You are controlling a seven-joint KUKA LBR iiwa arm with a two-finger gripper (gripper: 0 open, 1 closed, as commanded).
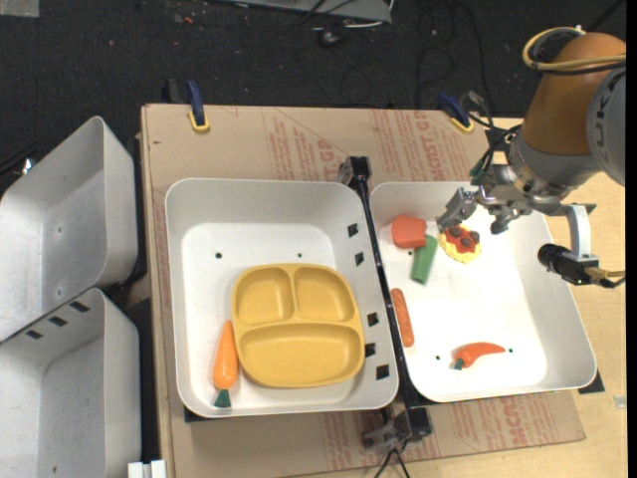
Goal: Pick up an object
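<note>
In the right bin (557, 297) lie a red-orange block (408, 231), a green stick (425, 261), a small yellow piece with red spots (461, 244), an orange sausage (402, 317) and a red chili pepper (477, 353). My gripper (480, 214) hangs over the far part of this bin, just behind the yellow spotted piece. It is open, with its fingers spread and nothing between them. The grey arm with its orange band reaches in from the upper right.
The left bin (189, 267) holds a yellow divided plate (297, 325) and a carrot (225, 358) beside the plate's left edge. A black divider (376, 267) runs between the bins. Two white tubs (60, 297) stand off the bench at the left.
</note>
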